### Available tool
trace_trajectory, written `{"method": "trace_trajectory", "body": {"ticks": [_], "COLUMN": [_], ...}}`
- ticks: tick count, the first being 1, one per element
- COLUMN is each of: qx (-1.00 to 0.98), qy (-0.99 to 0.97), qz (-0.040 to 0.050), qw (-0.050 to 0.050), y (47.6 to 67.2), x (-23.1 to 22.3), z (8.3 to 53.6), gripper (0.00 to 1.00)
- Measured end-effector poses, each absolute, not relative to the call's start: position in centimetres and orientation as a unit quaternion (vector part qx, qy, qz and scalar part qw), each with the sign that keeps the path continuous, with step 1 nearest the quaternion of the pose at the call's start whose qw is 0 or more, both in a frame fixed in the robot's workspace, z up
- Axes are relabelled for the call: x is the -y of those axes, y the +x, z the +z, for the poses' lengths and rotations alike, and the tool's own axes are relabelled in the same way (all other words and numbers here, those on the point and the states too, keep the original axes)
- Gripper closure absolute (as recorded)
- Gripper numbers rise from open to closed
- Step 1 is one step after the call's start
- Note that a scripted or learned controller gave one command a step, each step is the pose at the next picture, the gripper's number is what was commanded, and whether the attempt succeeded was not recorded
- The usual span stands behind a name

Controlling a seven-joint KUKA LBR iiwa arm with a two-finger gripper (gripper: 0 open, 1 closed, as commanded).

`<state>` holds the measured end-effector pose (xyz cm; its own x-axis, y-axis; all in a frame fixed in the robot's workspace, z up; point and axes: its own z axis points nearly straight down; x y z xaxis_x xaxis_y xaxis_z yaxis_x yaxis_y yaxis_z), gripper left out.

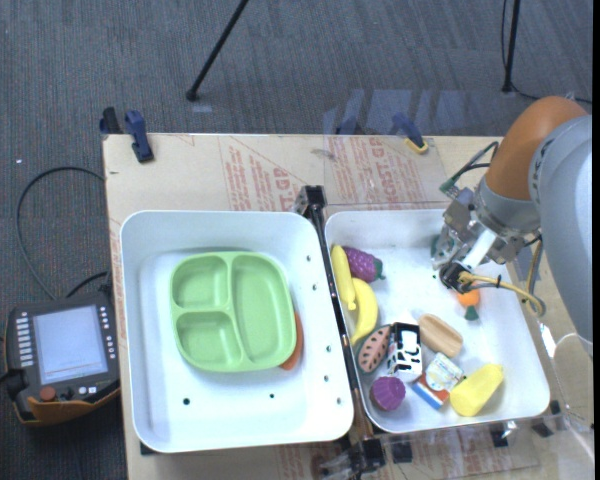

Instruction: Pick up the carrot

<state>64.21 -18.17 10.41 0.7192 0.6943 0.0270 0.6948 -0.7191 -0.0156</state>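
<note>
Carrot (467, 299) sits in the right bin (400, 230), near its right wall, directly under the gripper (458, 272). Can't tell how far the fingers are open or whether they hold anything; they're too small and dark. Risk: only the orange tip and green top show, so the grasp could slip or clip the yellow cable (502, 283) alongside.

the floor is dark grey carpet (70, 58). thin black tripod legs (225, 38) stand on it behind the light brown cardboard-topped bench (240, 168). a blue clamp (138, 136) grips the bench's far left edge. a black handheld screen box (62, 350) lies on the floor at the left, with a black cable (40, 183) looping near it.
</note>
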Motion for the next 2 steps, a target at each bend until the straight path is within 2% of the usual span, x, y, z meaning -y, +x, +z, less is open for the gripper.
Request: {"method": "trace_trajectory", "body": {"ticks": [1,2], "qx": [0.589,0.748], "qy": [-0.808,-0.664], "qz": [0.001,-0.0001], "qw": [0.004,0.003], "y": [58.8,54.0], "x": [19.2,19.3], "z": [8.6,8.7], "gripper": [1.0,1.0]}}
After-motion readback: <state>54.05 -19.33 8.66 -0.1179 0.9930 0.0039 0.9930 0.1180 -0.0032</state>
